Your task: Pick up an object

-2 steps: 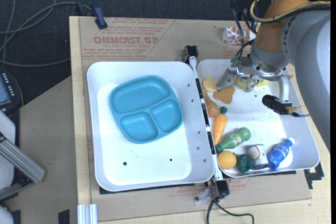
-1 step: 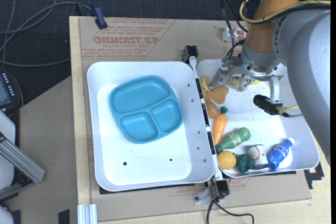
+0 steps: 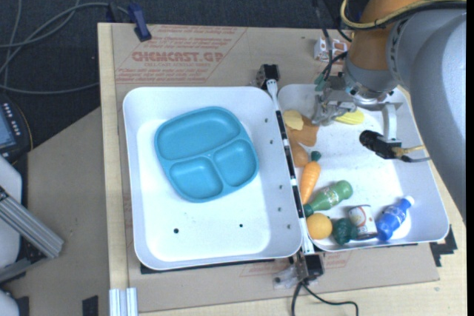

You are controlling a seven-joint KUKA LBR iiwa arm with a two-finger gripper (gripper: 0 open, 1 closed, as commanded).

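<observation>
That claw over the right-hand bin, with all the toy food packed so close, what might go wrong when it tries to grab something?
The gripper sits at the far end of the right bin, by a yellow piece and close to the bin's wall, so it could bump the rim. The carrot, green bottle and orange lie tightly together; reaching there might shove neighbours or pinch two at once.
</observation>
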